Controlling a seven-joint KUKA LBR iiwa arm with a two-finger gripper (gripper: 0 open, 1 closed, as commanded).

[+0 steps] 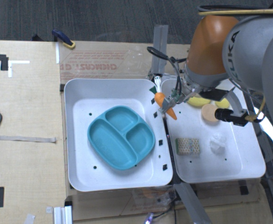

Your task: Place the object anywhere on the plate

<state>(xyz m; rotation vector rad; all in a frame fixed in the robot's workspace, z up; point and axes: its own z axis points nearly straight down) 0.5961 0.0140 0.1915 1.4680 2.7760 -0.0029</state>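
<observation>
Gripper (168, 102) is gripping a carrot (165, 105) over the bins' shared edge; blue plate (121, 137) is lying in left bin (76, 139).

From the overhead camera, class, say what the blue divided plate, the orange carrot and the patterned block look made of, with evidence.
Blue divided plate: likely moulded plastic; uniform colour, soft sheen, rounded compartment ridges.
Orange carrot: probably a plastic or rubber toy; flat, even orange with a green tip. It sits at the gripper.
Patterned block: possibly sponge or fabric; matte, speckled surface, too small to be sure.
</observation>
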